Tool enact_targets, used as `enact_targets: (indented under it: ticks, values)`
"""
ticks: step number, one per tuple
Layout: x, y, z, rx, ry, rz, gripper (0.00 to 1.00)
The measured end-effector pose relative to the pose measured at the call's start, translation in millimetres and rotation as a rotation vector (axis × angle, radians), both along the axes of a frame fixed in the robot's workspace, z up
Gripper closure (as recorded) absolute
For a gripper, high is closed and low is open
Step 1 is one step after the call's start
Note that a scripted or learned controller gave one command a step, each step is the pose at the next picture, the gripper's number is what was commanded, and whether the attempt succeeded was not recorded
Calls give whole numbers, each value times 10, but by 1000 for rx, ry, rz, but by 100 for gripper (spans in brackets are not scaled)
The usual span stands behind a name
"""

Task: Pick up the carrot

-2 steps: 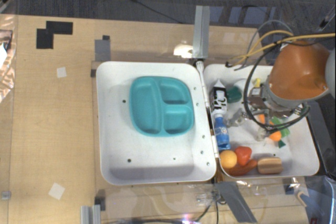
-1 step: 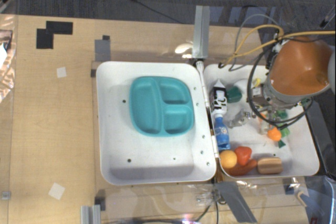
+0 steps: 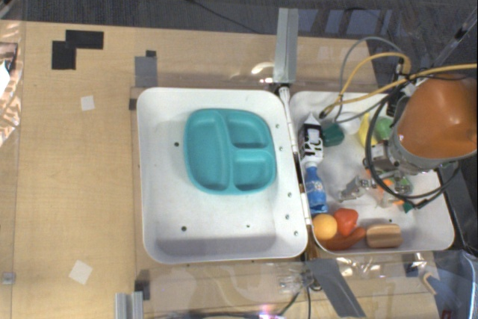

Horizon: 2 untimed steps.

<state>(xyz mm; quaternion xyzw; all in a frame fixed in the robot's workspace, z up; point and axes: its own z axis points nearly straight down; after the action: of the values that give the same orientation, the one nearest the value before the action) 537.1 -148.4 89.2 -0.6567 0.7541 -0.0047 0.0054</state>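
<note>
Arm (image 3: 437, 119) reaches down into the right bin (image 3: 444, 235), orange band uppermost, hiding most of the gripper (image 3: 373, 187); its grip state cannot be told. What may be the carrot (image 3: 394, 199), an orange sliver, lies just beside the gripper, partly under cables.

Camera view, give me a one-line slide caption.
KUKA arm's gripper lowered into the right bin of toy food; teal divided plate sits in the left bin.

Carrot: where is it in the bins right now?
The carrot lies in the right bin, mostly hidden under the arm's wrist, just above the bread roll.
</note>
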Motion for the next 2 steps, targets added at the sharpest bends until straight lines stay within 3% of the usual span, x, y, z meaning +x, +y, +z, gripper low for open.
enact_targets:
  ticks: [1, 2]
  values:
    - [43, 12, 141, -1, -11, -1, 100]
    - [592, 19, 1510, -6, -6, 223, 100]
